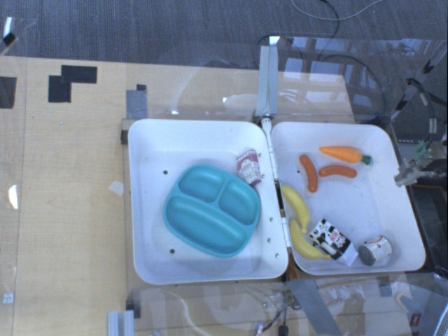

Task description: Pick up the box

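Camera view: the box lies near in the right bin, touching a banana. It should be gripped across its narrow sides. End effector, apparently at the right edge, state unclear.

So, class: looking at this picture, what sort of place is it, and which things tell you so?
Probably a robotics lab bench. Two white bins sit side by side on a wooden bench, holding toy food such as a carrot and banana, with loose cable on grey carpet behind.

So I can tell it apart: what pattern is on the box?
Black-and-white cow-like patches on the box, seen in the camera view.
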Tool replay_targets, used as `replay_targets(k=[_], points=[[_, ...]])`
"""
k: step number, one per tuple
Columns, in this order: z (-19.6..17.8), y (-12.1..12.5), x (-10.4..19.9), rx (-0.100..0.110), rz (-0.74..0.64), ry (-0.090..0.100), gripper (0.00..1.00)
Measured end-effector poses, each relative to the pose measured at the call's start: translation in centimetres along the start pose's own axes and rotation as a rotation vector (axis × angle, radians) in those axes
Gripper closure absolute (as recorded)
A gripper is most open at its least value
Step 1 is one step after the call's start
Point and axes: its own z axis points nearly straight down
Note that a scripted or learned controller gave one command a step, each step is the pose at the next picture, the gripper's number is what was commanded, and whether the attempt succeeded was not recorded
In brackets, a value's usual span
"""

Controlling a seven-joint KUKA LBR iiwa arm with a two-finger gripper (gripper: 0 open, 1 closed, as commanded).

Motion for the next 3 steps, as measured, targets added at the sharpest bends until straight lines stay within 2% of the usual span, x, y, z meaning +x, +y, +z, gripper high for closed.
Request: replay_targets(k=[3], points=[[-3.0, 0.8, 0.0, -0.013, -0.020, -0.007, 1.00]])
